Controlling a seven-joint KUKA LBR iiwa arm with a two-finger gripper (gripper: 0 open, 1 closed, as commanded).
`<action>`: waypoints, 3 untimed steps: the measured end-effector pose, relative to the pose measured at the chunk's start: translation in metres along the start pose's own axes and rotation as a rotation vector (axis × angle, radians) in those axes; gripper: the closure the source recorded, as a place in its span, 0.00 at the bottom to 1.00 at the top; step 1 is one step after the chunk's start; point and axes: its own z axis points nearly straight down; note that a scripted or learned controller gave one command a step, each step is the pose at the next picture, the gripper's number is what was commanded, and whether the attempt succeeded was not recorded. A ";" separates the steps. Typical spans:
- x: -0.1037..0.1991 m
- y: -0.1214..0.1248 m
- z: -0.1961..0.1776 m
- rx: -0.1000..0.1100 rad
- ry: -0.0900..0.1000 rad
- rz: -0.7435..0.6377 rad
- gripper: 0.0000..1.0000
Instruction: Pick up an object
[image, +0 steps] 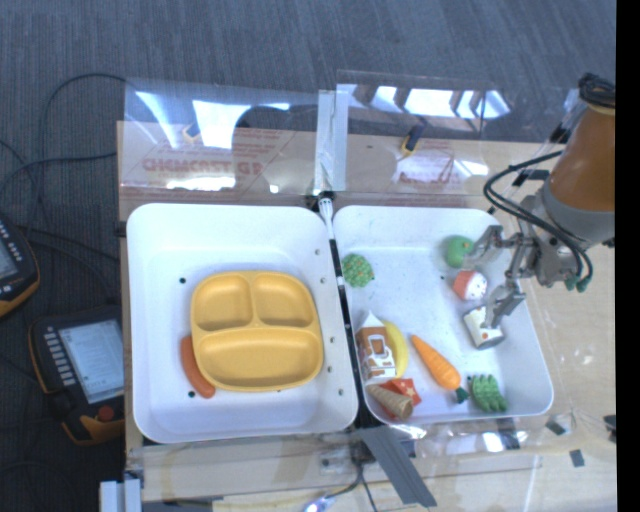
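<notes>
Two shallow white bins side by side on the table (580, 340). In the left bin (160, 400): a yellow divided tray (257, 330) with three compartments, lying flat near the middle; an orange sausage-like piece (196, 370) tucked against the tray's left lower edge, partly under it.

In the right bin (400, 240): a green leafy piece (357, 268) close to the dividing wall at the upper left; a green round fruit (459, 249) toward the upper right; just below it a red-and-white piece (469, 286); a small white-and-tan block (483, 330) lower right of that. Along the bottom left: a brown-and-white carton (376, 352) leaning on a yellow banana (398, 346), a red piece (403, 390) and a tan cone (392, 403) below them. An orange carrot (437, 362) lying diagonally just right of the banana; a dark green bumpy piece (487, 392) near the lower right corner.

Reaching in from the right: the grey arm with orange band (590, 160), cables looped around the wrist. Gripper (495, 270) down inside the right bin, fingers parted and grasping nothing, one fingertip (487, 243) beside the green round fruit, the other near the white-and-tan block, the red-and-white piece lying in the gap between them.

Beyond the bins: clear plastic panels (330, 120) with glare at the back; a dark handheld pendant (85, 370) with a screen and cables (60, 110) on the grey carpet at left.
</notes>
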 end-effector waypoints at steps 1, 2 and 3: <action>0.004 -0.018 0.121 0.001 -0.002 0.014 0.00; 0.039 0.047 0.123 0.006 -0.018 -0.041 0.00; 0.060 0.081 0.122 0.011 -0.028 -0.030 0.00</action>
